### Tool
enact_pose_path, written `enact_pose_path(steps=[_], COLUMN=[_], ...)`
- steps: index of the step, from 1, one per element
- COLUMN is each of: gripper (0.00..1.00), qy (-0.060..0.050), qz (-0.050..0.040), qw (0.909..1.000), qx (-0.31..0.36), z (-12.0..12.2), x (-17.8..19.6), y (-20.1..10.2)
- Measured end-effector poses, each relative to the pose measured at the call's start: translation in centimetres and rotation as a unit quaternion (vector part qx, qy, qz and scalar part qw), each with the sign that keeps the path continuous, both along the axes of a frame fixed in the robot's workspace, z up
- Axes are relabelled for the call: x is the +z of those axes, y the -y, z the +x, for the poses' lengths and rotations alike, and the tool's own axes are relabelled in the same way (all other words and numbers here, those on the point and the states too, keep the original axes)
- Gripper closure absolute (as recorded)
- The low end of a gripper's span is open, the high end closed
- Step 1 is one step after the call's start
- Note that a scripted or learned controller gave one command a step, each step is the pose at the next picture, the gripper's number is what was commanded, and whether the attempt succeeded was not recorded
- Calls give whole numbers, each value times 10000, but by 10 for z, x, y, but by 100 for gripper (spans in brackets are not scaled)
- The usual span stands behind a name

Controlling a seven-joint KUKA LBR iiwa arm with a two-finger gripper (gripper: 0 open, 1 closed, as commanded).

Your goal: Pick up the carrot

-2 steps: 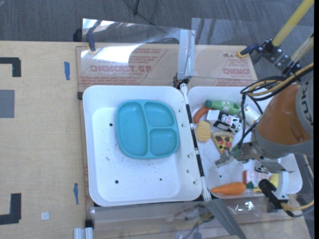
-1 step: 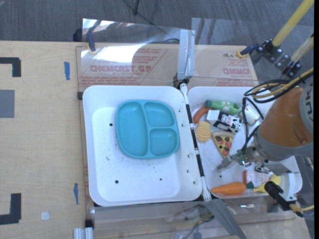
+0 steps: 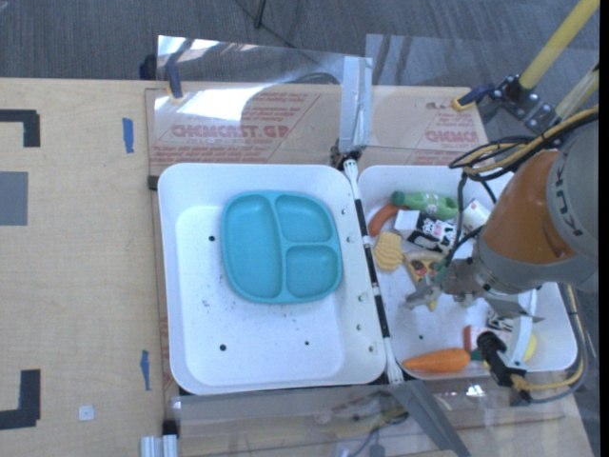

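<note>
My gripper (image 3: pixel 423 296) hangs over the middle of the right bin (image 3: pixel 561 350), and I cannot tell how it is set; nothing shows in its grasp. The carrot (image 3: pixel 437 360) lies on the bin floor below my gripper in the picture, near the bin's front edge, apart from me. Just above my gripper, toward the far wall, sit a ridged yellow piece (image 3: pixel 387 251), a small orange-red piece (image 3: pixel 382 219), a green item (image 3: pixel 425 201) and a black-and-white packet (image 3: pixel 425 229). Off to my other side, the left bin (image 3: pixel 181 350) holds a teal divided plate (image 3: pixel 282 247)
</note>
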State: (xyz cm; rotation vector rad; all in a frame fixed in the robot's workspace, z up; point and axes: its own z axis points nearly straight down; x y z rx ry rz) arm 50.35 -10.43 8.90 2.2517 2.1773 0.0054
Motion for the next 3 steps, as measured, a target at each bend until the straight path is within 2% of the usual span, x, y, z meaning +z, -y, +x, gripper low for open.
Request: enact_pose_path(steps=[1, 2, 3], gripper=[0, 0, 0], qy=[12, -42, -6], qz=[-3, 13, 11], qw=[10000, 9972, 9969], qx=[-15, 742, 793], z=[50, 12, -22], x=[0, 95, 0], y=[0, -50, -4])
